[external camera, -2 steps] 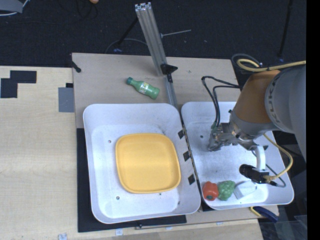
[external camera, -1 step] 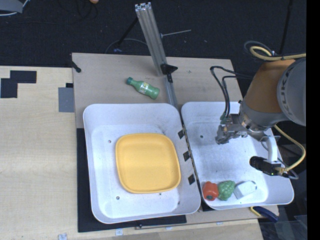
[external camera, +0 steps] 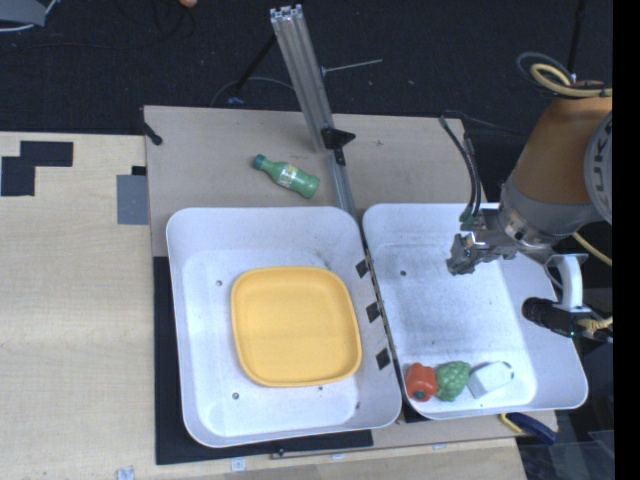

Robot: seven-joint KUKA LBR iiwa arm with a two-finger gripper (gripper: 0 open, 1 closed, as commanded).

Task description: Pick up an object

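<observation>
The end effector (external camera: 466, 256) hangs over the upper part of the right bin (external camera: 440, 308), above bare white floor, with the grey wrist and orange band of the arm (external camera: 560, 168) reaching in behind it. From this slanted view it is a small dark cluster, and I cannot tell how it is set; nothing shows beneath it or in its grasp.

The step in hand looks like the approach: nothing is picked yet, and the tool sits well apart from anything to take. The candidates lie together along the bin's near edge: a red piece (external camera: 421, 380), touching a green knobbly piece (external camera: 452, 378), with a white piece (external camera: 490, 378) just beside that. The next move calls for travelling toward that near edge, choosing one of the three and descending squarely, since they crowd each other and the wall.

The left bin (external camera: 190, 268) carries a yellow plate (external camera: 295, 325), flat and wide, a poorer target. A green bottle (external camera: 287, 175) lies on its side on the desk (external camera: 200, 158) beyond the bins.
</observation>
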